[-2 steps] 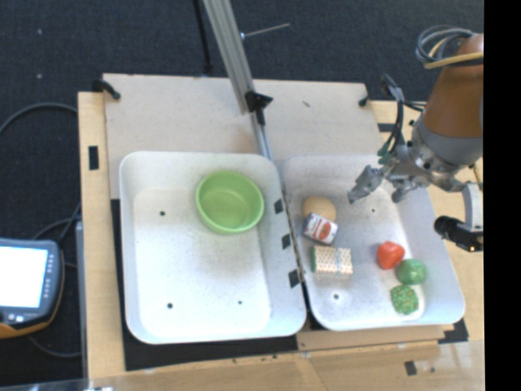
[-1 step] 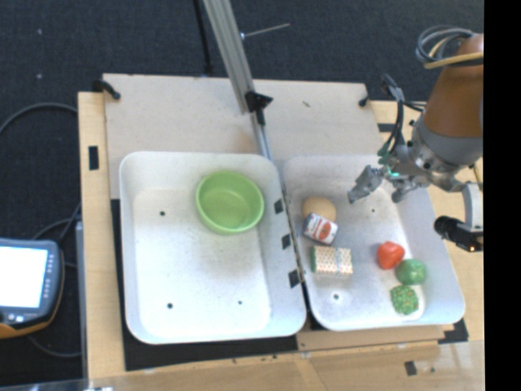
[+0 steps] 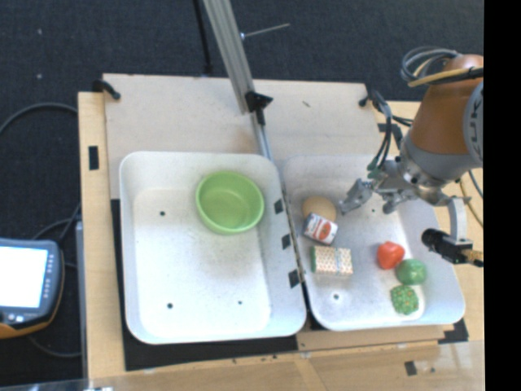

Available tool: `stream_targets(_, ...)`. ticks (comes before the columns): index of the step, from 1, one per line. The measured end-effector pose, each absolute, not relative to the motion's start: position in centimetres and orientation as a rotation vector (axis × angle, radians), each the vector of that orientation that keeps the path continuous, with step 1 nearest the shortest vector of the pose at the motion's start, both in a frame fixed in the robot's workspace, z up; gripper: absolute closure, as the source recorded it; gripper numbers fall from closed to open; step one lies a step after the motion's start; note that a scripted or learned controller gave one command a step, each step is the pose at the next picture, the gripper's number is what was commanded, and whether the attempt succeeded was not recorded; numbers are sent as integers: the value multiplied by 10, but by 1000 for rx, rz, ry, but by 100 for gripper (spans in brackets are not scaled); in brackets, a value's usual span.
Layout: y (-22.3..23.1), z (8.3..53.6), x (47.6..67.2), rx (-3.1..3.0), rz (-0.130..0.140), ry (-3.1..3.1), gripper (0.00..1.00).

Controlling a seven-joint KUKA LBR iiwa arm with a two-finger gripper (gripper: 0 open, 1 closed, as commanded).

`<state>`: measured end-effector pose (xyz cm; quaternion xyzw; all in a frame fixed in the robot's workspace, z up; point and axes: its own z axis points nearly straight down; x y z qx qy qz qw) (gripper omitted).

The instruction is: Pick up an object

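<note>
I am holding my gripper (image 3: 370, 196) with fingers spread apart and nothing between them, over the right bin (image 3: 358, 320). Nearest, lying down-left of it, is one small can (image 3: 321, 229). I am also counting one patterned box (image 3: 332, 261), one red tomato (image 3: 390, 254), two green vegetables (image 3: 407, 287), and one green bowl (image 3: 229, 202) in the left bin (image 3: 146, 316).

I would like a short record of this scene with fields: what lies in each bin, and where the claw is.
left bin: round green plastic bowl
right bin: small tan rounded object, red-and-white can, patterned box, red round toy, two green toys
claw: above right bin, open, holding nothing
</note>
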<state>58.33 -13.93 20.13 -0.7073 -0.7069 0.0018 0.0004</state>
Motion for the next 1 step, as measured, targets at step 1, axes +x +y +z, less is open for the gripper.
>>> stream_targets(1,-146,144,576,-2222,5,-2219,0)
